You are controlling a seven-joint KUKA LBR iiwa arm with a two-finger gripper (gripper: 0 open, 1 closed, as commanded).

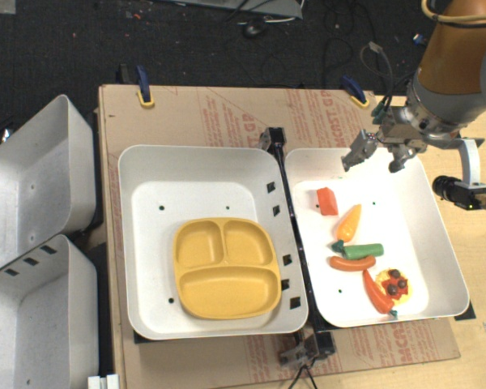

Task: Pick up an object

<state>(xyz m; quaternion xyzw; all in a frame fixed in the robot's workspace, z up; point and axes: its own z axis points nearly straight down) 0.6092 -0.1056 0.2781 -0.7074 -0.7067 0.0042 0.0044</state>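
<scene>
Left bin, shallow white plastic (146, 217): holds a yellow three-compartment plastic tray (225, 267), lying flat toward the near side. Both bins sit on a brown cardboard-covered desk (219, 112). Right bin, shallow white plastic (437, 250), touching the left one along a black divider: small toy foods grouped in its middle and near part. Farthest back, a red block-shaped piece (327, 201); just nearer, an orange carrot-shaped piece (349, 222), tilted; below that a green pepper-like piece (361, 250) lying across a red-orange sausage-shaped piece (350, 263), the two touching; nearest, a red-and-yellow pizza-slice toy with dark spots (388, 288). Gripper (382, 154) above the bin's far edge, well apart from all toys, fingers spread wide, nothing between them, touching nothing. Grey arm with orange band (462, 23) enters from upper right.
</scene>
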